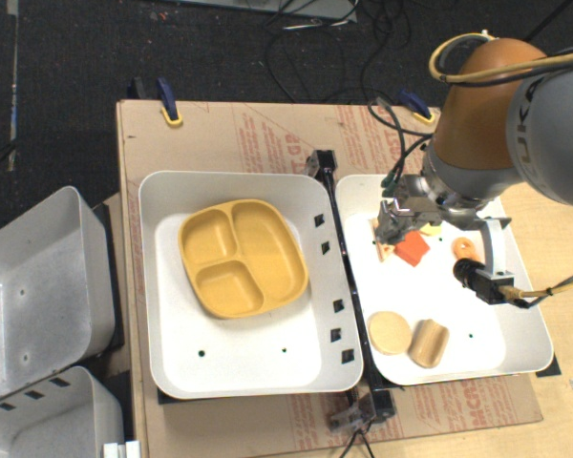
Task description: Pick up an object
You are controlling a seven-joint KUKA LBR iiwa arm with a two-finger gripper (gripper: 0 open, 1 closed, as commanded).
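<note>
My gripper (394,229) hangs low over the back left part of the right bin (497,351). A red-orange block (413,248) lies just to its right and below it, touching or nearly touching the gripper's tip. A small yellow piece (430,228) peeks out behind the block, partly hidden by the wrist. An orange ring-like piece (465,248) sits further right. A flat tan disc (390,332) and a tan cylinder (428,343) lie near the bin's front edge.
The left bin (162,284) holds a yellow divided plate (242,257). A black divider strip (339,275) runs between the bins. A black cable and fitting (487,284) hang from the arm over the right bin. Grey tubs (38,284) stand off the bench at left.
</note>
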